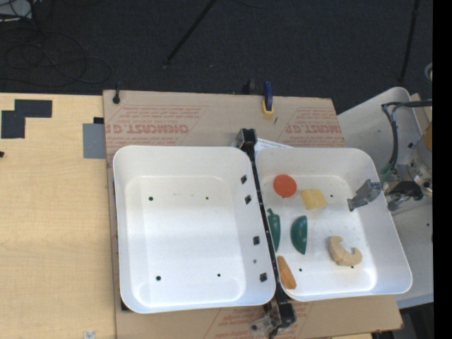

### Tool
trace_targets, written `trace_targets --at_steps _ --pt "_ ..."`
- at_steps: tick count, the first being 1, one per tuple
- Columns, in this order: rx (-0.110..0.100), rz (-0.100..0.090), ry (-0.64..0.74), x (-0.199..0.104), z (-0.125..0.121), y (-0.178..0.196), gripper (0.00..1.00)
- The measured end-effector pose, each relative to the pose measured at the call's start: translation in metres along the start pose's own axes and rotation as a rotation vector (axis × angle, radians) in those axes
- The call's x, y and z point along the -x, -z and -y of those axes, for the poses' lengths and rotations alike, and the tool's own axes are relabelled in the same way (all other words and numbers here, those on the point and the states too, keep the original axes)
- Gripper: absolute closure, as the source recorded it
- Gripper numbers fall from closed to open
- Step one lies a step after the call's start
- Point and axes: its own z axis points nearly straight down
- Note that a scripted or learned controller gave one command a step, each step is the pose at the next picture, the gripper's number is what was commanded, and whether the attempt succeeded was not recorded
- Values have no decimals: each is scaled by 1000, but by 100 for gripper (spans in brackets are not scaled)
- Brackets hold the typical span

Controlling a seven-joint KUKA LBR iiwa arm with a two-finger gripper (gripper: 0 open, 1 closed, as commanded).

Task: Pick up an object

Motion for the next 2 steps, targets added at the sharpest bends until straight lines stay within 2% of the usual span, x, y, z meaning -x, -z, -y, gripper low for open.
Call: trace_targets --at_steps 1,2 --pt "-11 -6 2 -59 48 -83 0" --pt "1 1 -1 -16 30 -163 0"
